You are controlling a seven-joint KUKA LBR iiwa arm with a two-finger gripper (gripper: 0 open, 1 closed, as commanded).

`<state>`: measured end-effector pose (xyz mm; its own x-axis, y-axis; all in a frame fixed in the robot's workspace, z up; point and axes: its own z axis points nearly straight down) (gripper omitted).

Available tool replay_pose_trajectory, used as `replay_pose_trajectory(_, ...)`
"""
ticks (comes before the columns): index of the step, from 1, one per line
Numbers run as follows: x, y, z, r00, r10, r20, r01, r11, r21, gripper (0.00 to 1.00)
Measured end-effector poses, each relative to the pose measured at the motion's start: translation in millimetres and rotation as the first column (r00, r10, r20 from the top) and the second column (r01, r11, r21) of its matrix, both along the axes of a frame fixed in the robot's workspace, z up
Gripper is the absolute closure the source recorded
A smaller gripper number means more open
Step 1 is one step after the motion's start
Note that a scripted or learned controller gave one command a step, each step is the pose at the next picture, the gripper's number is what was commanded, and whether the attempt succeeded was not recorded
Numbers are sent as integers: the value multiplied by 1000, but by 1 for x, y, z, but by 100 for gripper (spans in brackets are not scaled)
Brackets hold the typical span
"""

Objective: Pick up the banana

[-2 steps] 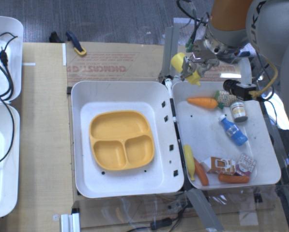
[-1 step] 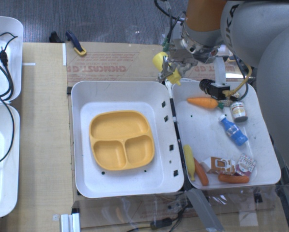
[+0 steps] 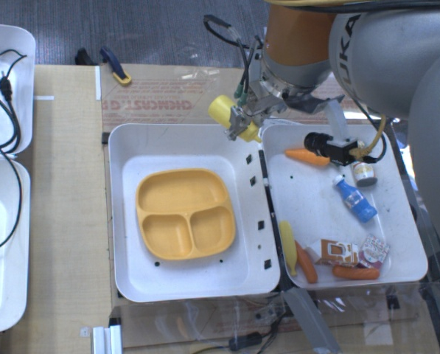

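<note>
Gripper [image 3: 238, 127] pinches banana [image 3: 227, 114] by one end above bin rim [image 3: 260, 169]; off-centre hold, may slip.

**Readable markings on the bench and the arm**

Red capital letters run along the brown cardboard sheet [image 3: 168, 98] behind the left bin. They appear upside down and mirrored from this camera, and look like "CHEMICAL GR…", though the full wording cannot be made out. On the grey arm [image 3: 382, 43], near the orange band, dark letters "UKA" of the KUKA brand show on the casing. The small packet [image 3: 340, 251] in the right bin carries print too small to read.
</note>
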<state>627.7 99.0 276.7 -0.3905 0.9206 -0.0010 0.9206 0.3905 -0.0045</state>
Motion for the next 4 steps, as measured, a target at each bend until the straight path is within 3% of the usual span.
replay_pose_trajectory(1,-49,45,-39,999,34,-2,-34,999,0,100)
replay_pose_trajectory(2,-22,101,-39,996,-94,1,94,996,-1,100)
replay_pose_trajectory(3,-28,61,-31,971,238,0,-238,971,1,100)
replay_pose_trajectory(4,9,21,-69,988,158,0,-158,988,0,100)
